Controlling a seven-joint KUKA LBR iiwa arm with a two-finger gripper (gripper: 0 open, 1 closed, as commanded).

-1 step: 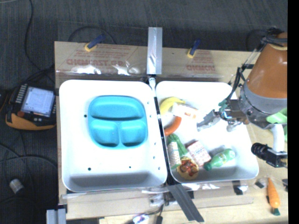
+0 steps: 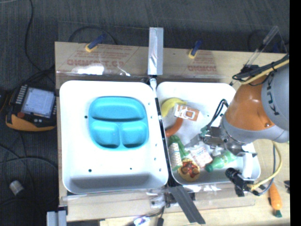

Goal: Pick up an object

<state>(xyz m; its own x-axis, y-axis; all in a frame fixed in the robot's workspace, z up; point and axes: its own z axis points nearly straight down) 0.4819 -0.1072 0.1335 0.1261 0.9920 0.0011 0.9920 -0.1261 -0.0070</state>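
Observation:
The right bin (image 2: 197, 89) holds a heap of small things. A yellow banana (image 2: 170, 105) lies at its far left, with a white and orange card (image 2: 186, 112) against it. Below them are an orange-red sausage shape (image 2: 173, 125), a clear bottle with a green top (image 2: 177, 152), a pink and white packet (image 2: 200, 156) and a round red and yellow item (image 2: 189, 170). A green bottle (image 2: 221, 161) lies on its side near the front. My gripper (image 2: 212, 141) hangs low over the middle of the bin, just above the packet and the green bottle.
A blue divided tray (image 2: 117, 121) lies in the left bin (image 2: 75, 173). A metal bar (image 2: 156, 51) stands behind the wall between the bins. An orange carrot-like thing (image 2: 275, 199) lies on the bench at the front right. The arm covers the right bin's right side.

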